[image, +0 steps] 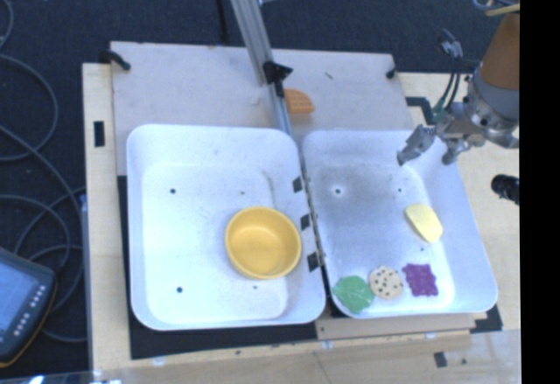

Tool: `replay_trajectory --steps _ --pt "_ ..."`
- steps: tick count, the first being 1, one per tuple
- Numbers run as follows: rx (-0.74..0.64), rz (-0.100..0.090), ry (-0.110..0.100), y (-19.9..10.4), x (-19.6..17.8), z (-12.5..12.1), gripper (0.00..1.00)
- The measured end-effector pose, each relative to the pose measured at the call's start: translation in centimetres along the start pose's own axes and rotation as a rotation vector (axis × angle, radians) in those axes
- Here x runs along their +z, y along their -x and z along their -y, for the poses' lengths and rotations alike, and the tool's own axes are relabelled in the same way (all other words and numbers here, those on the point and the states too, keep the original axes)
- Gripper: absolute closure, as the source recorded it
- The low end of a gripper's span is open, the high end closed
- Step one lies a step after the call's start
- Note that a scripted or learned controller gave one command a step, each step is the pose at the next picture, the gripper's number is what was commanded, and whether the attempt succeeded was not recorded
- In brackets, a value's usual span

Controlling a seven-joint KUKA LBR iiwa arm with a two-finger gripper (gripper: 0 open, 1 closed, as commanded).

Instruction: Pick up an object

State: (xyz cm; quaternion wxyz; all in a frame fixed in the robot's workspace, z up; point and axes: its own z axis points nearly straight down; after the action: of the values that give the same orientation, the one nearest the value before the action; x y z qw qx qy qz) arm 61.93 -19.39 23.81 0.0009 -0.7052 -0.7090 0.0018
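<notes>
Dark floor with cables around pale bench (101, 198). Tool (431, 149) at upper right rim of right bin (367, 198), fingers spread, gripping nothing, poised above bin, likely for descent. Nearest candidate: pale yellow block (423, 222), below tool, apart from it. Along near edge: green disc (353, 293), cookie (385, 282), purple piece (421, 279), clustered side by side. Left bin (166, 164) holds yellow bowl (262, 241), upright. Orange item (298, 102) lies on bench behind bins.

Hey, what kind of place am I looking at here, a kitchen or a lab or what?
Most likely a robotics lab bench, not a kitchen. Two shallow white bins sit side by side, a grey arm's pincer hangs over the right one, toy-like items such as a yellow bowl lie inside, and loose cables run across the floor.
</notes>
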Motion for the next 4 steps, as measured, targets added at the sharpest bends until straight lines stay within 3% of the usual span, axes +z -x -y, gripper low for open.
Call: replay_trajectory --steps 2,3,4 --pt "0.005 0.001 -0.001 0.3 12.1 -1.0 0.00" --pt "0.005 0.002 0.009 0.4 10.5 -1.2 1.00" --pt "0.000 0.001 0.012 -0.1 4.2 -1.0 1.00"
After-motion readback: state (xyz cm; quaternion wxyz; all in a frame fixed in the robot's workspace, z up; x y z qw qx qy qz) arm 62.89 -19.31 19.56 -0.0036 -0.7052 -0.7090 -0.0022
